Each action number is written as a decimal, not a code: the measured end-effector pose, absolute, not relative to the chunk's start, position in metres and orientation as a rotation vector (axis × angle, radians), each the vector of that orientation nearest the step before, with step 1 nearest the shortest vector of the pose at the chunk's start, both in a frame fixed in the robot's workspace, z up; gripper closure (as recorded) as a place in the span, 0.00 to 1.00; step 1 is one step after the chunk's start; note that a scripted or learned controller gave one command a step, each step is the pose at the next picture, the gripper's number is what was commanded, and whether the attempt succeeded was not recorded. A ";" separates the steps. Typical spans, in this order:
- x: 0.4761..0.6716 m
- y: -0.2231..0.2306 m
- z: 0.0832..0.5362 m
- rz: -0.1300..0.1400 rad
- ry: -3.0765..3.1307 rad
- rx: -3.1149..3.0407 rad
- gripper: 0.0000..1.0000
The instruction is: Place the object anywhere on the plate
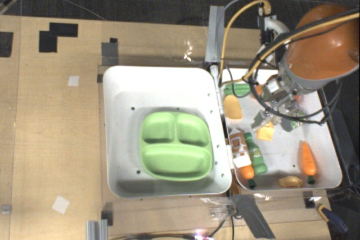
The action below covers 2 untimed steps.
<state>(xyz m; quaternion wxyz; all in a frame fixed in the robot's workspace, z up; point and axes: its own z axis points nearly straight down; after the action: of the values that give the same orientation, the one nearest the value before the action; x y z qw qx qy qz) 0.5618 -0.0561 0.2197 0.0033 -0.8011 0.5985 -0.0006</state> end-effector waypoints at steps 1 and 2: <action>0.557 0.006 0.223 -0.002 2.076 -2.348 1.00; 0.488 0.031 0.475 -0.020 2.093 -2.324 1.00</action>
<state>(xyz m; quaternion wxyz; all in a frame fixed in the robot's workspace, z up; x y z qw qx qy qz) 0.4879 0.0312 0.4753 0.0067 -0.7430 0.6692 -0.0065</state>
